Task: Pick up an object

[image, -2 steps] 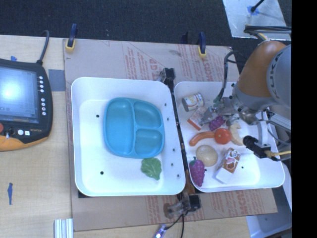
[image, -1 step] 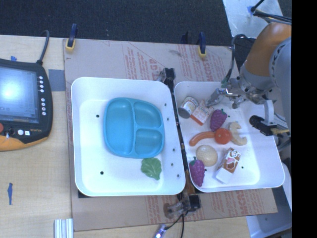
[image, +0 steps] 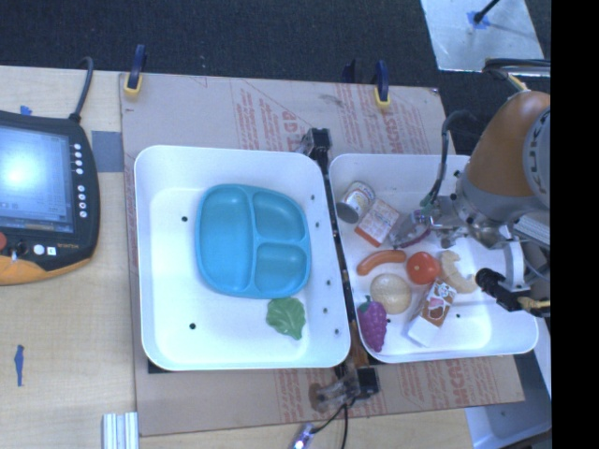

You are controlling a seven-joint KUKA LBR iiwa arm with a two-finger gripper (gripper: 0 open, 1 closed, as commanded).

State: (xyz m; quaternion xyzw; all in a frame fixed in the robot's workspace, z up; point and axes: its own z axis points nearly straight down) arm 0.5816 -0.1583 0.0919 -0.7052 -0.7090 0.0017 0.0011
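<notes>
A: Left bin (image: pixel 159 251) held a blue divided plate (image: pixel 253 239), three compartments, lying flat near the middle. A green leafy toy, lettuce by the look (image: pixel 286 316), lay just off the plate's lower right corner, on the bin floor.

B: And the right bin (image: pixel 468 346)?

A: Crowded. Small tin can (image: pixel 357 200) on its side at upper left, a red-and-white packet (image: pixel 378 221) just beside it. Below those, a hot dog (image: pixel 381 260), a red tomato (image: pixel 423 267), a pale round item, possibly an onion (image: pixel 391 293), a purple grape bunch (image: pixel 373 325) against the left wall, and a small carton (image: pixel 431 310) tilted at lower centre. A beige piece (image: pixel 458 271) lay right of the tomato; type unclear.

B: Arm position?

A: Arm (image: pixel 505 157) entered from the right, orange band uppermost, wrist over the right bin's upper right. The gripper (image: pixel 423 221) sat low near the packet and above the tomato.

B: State of the fingers?

A: Could not tell. The grasping end was dark and cluttered against the items; nothing was visibly pinched.

B: Elsewhere on the desk (image: pixel 56 363)?

A: A teach pendant (image: pixel 42 195) at far left, screen lit.
</notes>
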